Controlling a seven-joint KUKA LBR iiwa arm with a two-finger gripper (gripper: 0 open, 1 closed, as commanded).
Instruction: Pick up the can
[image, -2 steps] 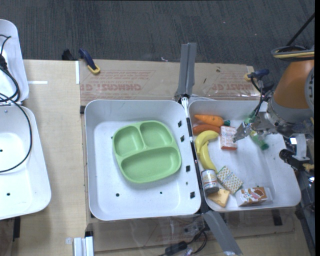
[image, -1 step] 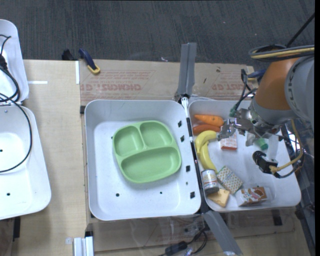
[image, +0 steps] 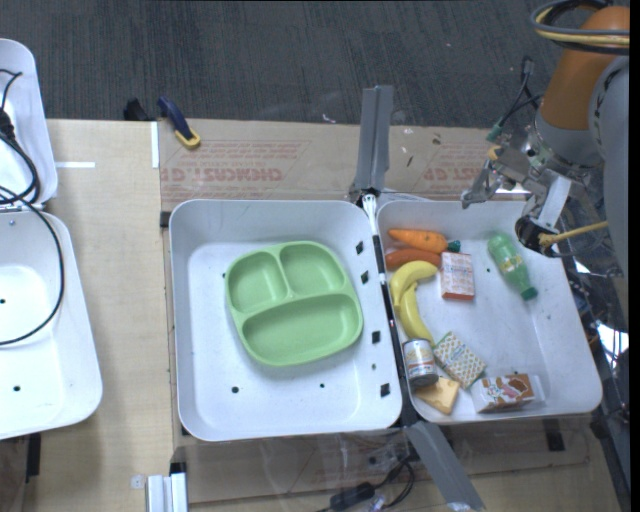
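Observation:
The can (image: 419, 362) is small and silver with a dark label. It sits in the right bin (image: 560, 330) near its front left corner, just below the banana's (image: 408, 298) lower end and touching a yellow wedge (image: 440, 395). My gripper (image: 512, 198) hangs over the far rim of the right bin, well away from the can toward the back right. It stands open, with nothing between its fingers.
The right bin also holds a carrot (image: 418, 240), a red box (image: 458, 275), a green bottle (image: 511, 264), a patterned packet (image: 460, 357) and a small carton (image: 507, 391). A green divided plate (image: 294, 302) lies in the left bin (image: 200, 330).

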